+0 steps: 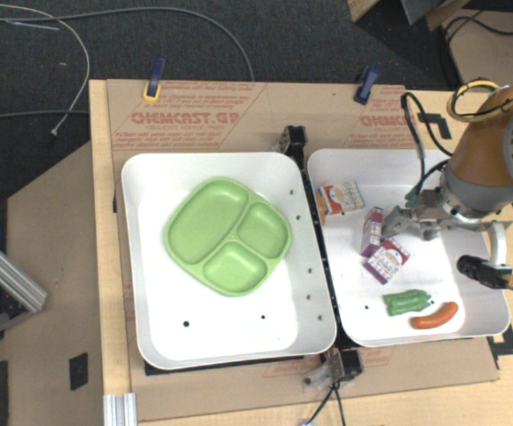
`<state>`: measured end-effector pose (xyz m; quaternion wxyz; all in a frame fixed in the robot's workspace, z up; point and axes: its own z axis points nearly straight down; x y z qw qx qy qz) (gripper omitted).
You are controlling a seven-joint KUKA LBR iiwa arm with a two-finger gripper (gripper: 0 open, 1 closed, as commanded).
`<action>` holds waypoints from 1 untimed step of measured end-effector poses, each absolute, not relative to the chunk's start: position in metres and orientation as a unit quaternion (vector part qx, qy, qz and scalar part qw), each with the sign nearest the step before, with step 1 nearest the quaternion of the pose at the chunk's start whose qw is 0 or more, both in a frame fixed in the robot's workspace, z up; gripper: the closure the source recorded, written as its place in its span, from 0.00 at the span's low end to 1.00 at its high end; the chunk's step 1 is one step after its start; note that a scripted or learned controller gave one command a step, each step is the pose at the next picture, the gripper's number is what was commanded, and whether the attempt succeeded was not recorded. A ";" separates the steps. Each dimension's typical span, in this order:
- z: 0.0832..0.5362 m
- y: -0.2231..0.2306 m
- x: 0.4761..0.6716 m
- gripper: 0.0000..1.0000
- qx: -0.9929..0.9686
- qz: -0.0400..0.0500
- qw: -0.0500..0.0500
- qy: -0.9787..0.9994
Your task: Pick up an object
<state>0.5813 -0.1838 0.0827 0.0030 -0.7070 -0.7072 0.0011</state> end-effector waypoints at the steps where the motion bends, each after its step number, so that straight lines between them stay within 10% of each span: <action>1: 0.097 -0.184 0.583 1.00 -0.707 -0.001 0.000 -0.707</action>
